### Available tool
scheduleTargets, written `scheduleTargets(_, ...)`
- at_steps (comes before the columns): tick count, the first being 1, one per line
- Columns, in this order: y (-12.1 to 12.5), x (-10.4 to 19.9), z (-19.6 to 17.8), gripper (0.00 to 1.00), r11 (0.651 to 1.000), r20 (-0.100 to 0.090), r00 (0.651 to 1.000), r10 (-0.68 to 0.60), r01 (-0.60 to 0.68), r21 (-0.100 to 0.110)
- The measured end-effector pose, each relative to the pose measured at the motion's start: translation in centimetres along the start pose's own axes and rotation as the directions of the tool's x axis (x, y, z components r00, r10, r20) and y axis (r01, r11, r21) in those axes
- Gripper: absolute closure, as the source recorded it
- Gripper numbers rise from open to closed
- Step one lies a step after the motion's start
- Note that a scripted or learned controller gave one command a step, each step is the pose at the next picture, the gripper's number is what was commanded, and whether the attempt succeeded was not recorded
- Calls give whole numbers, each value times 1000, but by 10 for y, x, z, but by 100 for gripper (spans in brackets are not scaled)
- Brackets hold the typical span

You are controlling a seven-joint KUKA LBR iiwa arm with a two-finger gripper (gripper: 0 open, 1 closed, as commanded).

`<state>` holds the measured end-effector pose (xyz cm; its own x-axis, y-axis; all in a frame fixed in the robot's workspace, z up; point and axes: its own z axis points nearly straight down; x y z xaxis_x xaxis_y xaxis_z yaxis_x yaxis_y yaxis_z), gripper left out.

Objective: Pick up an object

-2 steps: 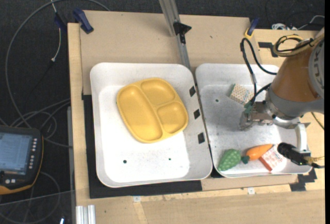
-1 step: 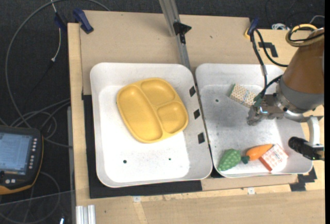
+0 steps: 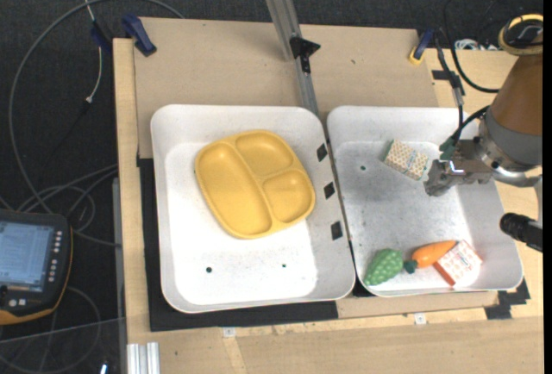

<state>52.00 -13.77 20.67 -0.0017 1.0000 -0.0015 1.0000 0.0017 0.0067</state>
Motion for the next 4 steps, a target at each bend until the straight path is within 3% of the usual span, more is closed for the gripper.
scheduleTargets(1,-5,51,4,100,1000,-5,1000,-3,4,9)
scheduleTargets(4,-20,210,-32,100,1000,-5,1000,-6,6,5)
